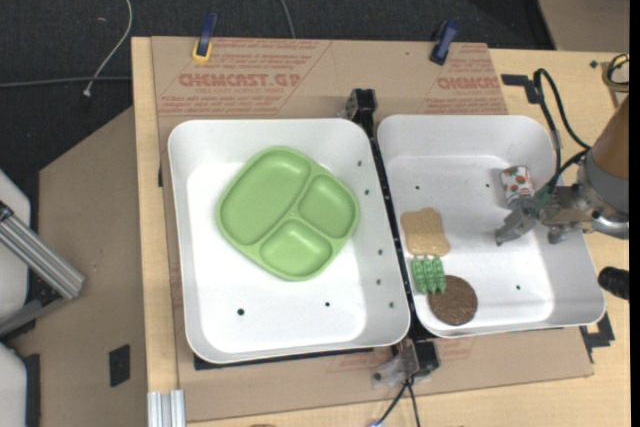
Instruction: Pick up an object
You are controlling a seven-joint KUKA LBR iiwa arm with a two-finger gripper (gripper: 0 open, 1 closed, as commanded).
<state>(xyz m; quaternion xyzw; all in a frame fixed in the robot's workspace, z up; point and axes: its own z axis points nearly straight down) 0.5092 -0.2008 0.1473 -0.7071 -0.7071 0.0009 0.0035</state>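
Reaching into the right bin, beside a small white packet.

The small white packet with red spots is lying near the right bin's far right side, just beside my jaws; I cannot tell how wide they are standing. A tan cracker, green piece and brown disc are sitting by the divider; a green plate is resting in the left bin.

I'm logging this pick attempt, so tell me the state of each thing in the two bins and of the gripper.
Green divided plate: flat in left bin, nothing on it.
Tan cracker: flat, right bin.
Green piece: lying below cracker.
Brown round disc: flat near front rim.
Small patterned item: beside gripper.
Gripper: low in right bin, holding nothing visible.
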